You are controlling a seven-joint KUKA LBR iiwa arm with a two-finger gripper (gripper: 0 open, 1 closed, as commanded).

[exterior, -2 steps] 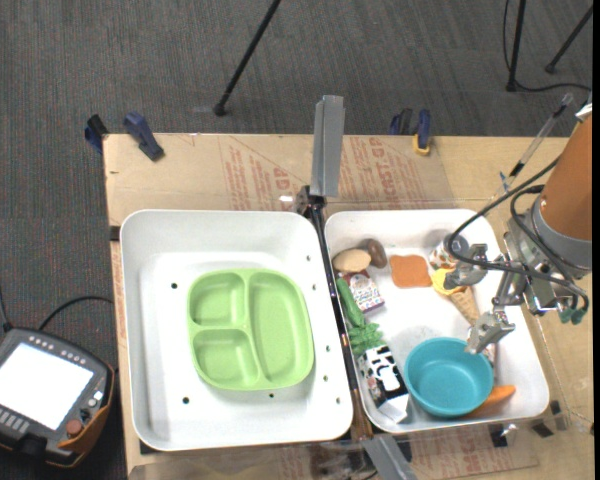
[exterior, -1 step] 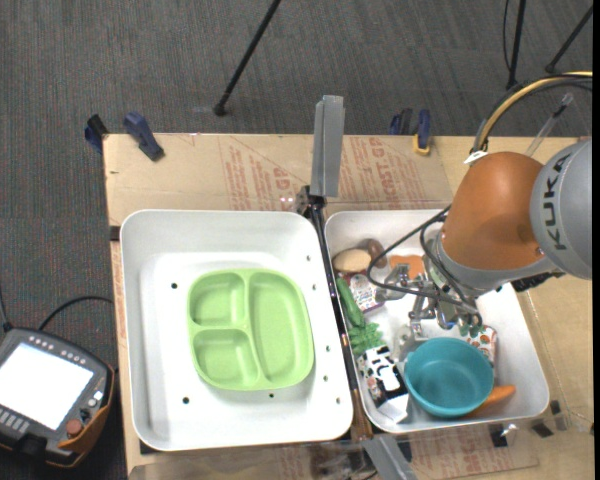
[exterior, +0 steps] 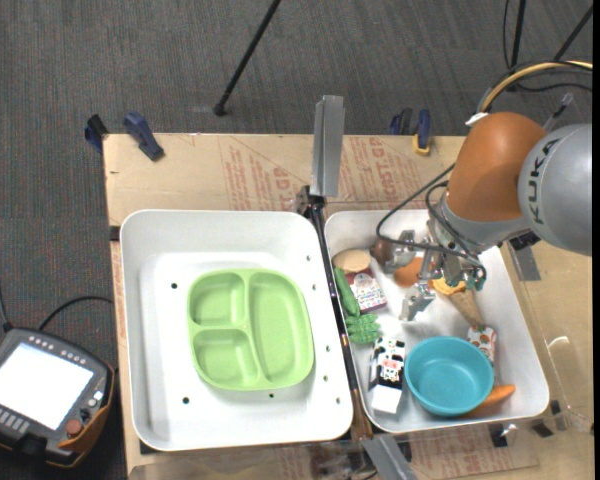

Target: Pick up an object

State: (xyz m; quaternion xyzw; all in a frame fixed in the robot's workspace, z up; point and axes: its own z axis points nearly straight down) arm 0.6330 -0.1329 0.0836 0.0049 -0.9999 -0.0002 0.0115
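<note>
Lighting was even and fairly bright, from overhead. The left bin (exterior: 145, 268) showed a soft sheen along its rim, without blown-out glare. Shadows were short and diffuse, the darkest under the arm (exterior: 510, 183) at the right bin's (exterior: 525, 343) far edge. Overall sharpness was moderate; small items in the right bin looked soft. The carpet (exterior: 130, 48) showed fine grain.
</note>
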